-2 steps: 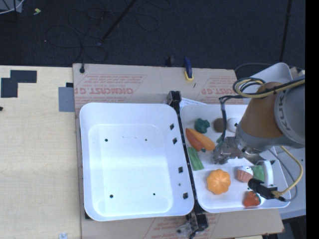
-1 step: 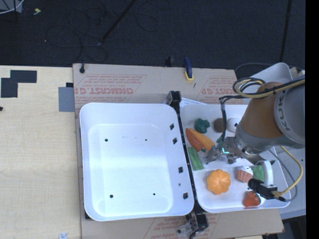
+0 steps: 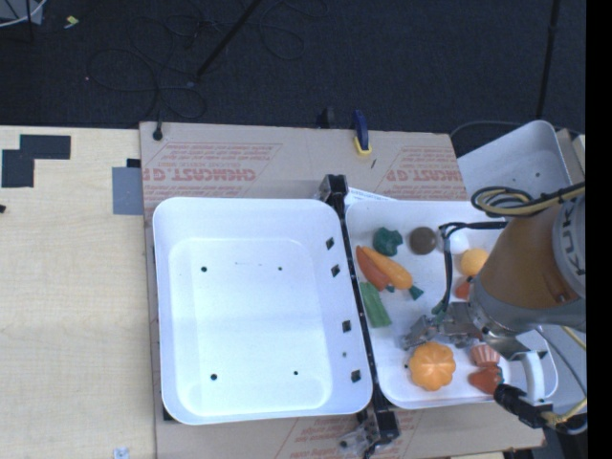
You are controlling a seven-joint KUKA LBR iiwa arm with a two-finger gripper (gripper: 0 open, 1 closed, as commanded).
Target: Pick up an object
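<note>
In the right bin [image 3: 406, 395] we saw a scatter of toy foods: an orange pumpkin [image 3: 431, 365] near the front rim, a carrot [image 3: 383, 268] lying aslant over a green strip [image 3: 374, 304], a dark green piece [image 3: 387, 240] and a brown ball [image 3: 423, 241] toward the back, a yellow-orange ball [image 3: 472, 261] beside the arm, and reddish pieces [image 3: 485, 367] at the front right. The pumpkin was round, ribbed and bright orange, resting on the bin floor just below the gripper [image 3: 435, 331]. The gripper sat low over the bin between the green strip and the pumpkin; its metal parts were small and blurred, so we could not tell how far it was open or whether it had hold of anything. The arm [image 3: 521, 266] covered the bin's right part, and the reddish pieces were partly hidden by it. The left bin [image 3: 167, 285] stood beside it, both on printed cardboard [image 3: 239, 165] over a pale wooden desk [image 3: 67, 304]. Behind lay dark floor with cables [image 3: 191, 55].
</note>
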